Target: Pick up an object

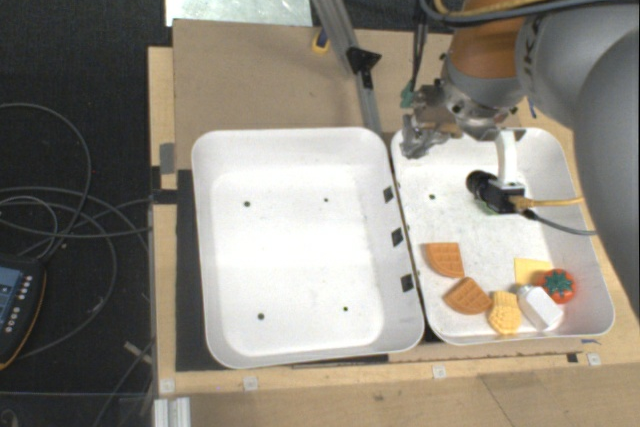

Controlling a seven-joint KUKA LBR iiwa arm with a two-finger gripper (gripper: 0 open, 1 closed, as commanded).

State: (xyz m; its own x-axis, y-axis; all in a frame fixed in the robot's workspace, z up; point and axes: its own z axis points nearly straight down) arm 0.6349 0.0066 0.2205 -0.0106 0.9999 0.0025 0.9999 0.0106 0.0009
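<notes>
Several small toy foods lie in the front part of the right bin (pixel 590 315): an orange wedge (pixel 444 258), an orange biscuit-like piece (pixel 466 296), a yellow waffle-like piece (pixel 505 314), a yellow slab (pixel 532 270), a white block (pixel 540 307) and a red round fruit with a green top (pixel 559 286). My gripper (pixel 416 141) hangs over the back left corner of the right bin, well behind the foods and apart from them. Nothing shows in its grasp. The wrist's orange band (pixel 500 5) rises above it.
The left bin (pixel 215 155) lies beside the right one, with black clips (pixel 395 235) along the shared edge. A grey pole (pixel 335 5) slants down behind the bins. A white bracket with a black and green part (pixel 495 187) hangs from the wrist over the right bin.
</notes>
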